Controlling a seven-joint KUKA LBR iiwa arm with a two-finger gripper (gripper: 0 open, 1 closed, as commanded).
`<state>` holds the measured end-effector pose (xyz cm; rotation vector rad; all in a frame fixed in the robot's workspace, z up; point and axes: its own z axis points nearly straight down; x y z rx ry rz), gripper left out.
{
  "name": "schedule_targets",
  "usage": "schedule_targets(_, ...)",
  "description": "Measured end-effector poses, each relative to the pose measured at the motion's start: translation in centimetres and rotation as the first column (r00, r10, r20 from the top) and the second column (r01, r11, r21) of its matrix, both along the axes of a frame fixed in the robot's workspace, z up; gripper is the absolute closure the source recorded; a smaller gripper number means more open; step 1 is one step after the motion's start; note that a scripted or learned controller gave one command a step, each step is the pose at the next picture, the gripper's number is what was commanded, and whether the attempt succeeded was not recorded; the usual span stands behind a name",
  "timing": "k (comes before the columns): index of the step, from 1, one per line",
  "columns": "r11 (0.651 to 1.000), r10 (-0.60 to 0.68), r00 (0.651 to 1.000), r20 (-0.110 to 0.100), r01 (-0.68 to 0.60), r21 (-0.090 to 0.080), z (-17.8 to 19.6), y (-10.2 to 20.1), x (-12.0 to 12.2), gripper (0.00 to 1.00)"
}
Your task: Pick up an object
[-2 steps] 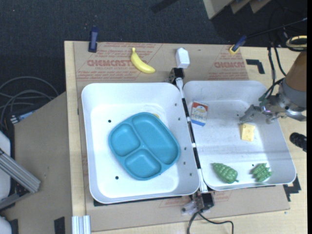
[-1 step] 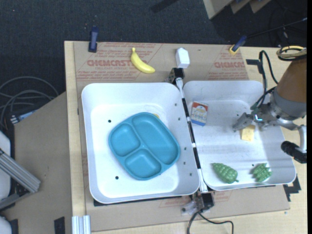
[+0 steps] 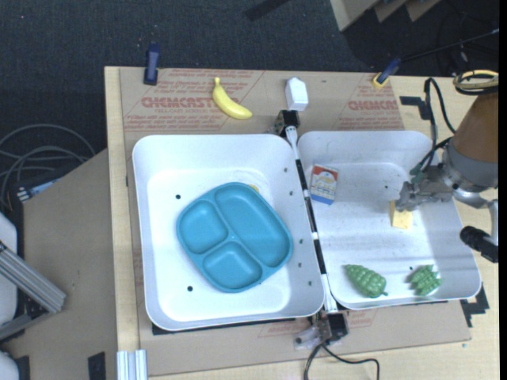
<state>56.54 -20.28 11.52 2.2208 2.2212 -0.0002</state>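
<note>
In the right bin (image 3: 372,145) lie a small yellow block (image 3: 402,216), a red, white and blue carton (image 3: 323,184) near the left wall, and two knobbly green objects (image 3: 364,280) (image 3: 424,279) along the front edge. My gripper (image 3: 413,196) hangs low over the right side of that bin, just above and to the right of the yellow block, close to touching it. The grey wrist and orange band (image 3: 482,133) rise behind it at the right edge.
The left bin (image 3: 158,165) holds a blue divided plate (image 3: 234,236). On the bench behind the bins lie a yellow banana (image 3: 230,101) and a small white object (image 3: 297,93). Cables trail at the far right.
</note>
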Motion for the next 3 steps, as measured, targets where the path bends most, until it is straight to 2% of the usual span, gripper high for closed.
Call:
schedule_targets(1, 1.000, 0.000, 1.000, 0.000, 0.000, 0.000, 0.0, 0.0, 0.0, 0.00)
schedule_targets(2, 1.000, 0.000, 1.000, -0.002, 0.000, 0.002, -1.7, -1.4, -1.5, 0.00)
schedule_targets(3, 1.000, 0.000, 1.000, 0.000, 0.000, 0.000, -0.6, -1.4, -1.4, 1.00)
